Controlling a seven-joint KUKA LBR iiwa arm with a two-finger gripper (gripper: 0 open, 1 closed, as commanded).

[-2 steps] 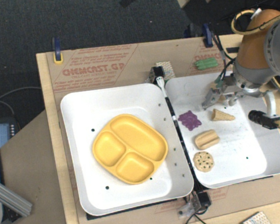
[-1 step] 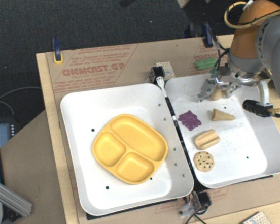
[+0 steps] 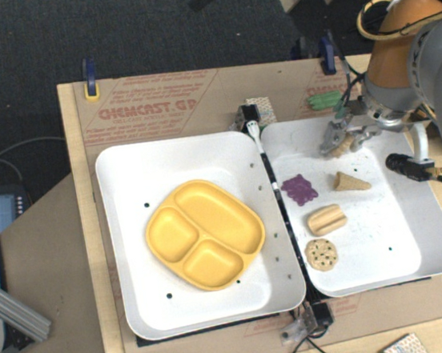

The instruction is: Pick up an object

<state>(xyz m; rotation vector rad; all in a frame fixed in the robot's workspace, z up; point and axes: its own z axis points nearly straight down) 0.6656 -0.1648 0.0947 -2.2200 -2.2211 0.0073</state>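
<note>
Blue clamps (image 3: 91,77) at the brown board's (image 3: 155,107) far edge.

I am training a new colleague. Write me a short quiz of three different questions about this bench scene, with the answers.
1. True or false: the yellow plate lies in the same bin as the cookie.
2. Which item lies nearest the gripper? A) purple grapes B) cone C) bread roll
3. How many sections does the yellow plate have?

Key: 1 false, the plate is in the left bin and the cookie in the right bin; 2 B; 3 three.
</note>
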